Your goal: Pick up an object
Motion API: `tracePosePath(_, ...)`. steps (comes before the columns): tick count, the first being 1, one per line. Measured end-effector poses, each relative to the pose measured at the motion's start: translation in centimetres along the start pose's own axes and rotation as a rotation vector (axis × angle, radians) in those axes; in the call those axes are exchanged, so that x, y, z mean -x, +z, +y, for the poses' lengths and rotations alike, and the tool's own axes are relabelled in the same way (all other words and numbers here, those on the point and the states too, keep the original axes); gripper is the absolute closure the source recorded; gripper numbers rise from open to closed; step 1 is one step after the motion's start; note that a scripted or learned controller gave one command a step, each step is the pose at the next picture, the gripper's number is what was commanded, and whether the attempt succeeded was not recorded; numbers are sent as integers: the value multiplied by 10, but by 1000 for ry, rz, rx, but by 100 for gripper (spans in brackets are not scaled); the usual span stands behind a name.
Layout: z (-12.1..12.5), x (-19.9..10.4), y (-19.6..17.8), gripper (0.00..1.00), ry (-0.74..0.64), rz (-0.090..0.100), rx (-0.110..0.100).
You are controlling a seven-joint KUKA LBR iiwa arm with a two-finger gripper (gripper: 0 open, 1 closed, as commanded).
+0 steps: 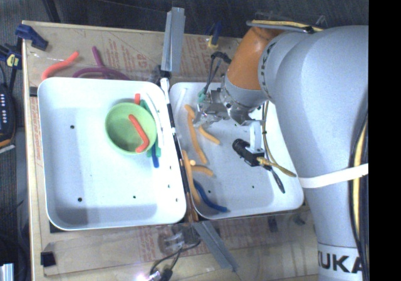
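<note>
At least four orange sticks (194,132) are seen in the right bin (250,195), just right of the frame's centre. One long stick lies below the gripper (208,112), a shorter one is angled just right of it, a third lies lower at mid-bin, and a fourth runs along the bin's left wall. An exact count is prevented by overlap near that wall. One blue stick (212,206) is found at the lower left corner of the same bin. None of these can be seen held, and whether the gripper is open or closed cannot be told from this angle.

The gripper is placed over the upper left part of the right bin, close above the top ends of the orange sticks. The arm (313,98) is brought in from the right of the frame, its orange band (245,54) at upper centre and the wrist bent down and leftward into the bin.

In the left bin (81,185), one green bowl (119,126) is set right of its middle, with one red stick (139,128) curved inside it. One green stick (152,124) and one short blue stick (155,159) lie against the bowl's right side.

On the bench (125,41), at upper left, one orange-red stick (61,64) and one purple loop (100,73) are seen outside the bins.
</note>
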State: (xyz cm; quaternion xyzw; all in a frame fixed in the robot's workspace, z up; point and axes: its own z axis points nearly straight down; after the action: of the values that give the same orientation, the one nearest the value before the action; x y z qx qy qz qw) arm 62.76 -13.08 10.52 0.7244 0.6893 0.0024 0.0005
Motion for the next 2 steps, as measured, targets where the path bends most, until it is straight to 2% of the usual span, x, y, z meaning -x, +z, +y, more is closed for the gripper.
tracePosePath(1,0,0,0,0,-1,0,0)
tracePosePath(2,0,-1,-10,100,-4,1,0)
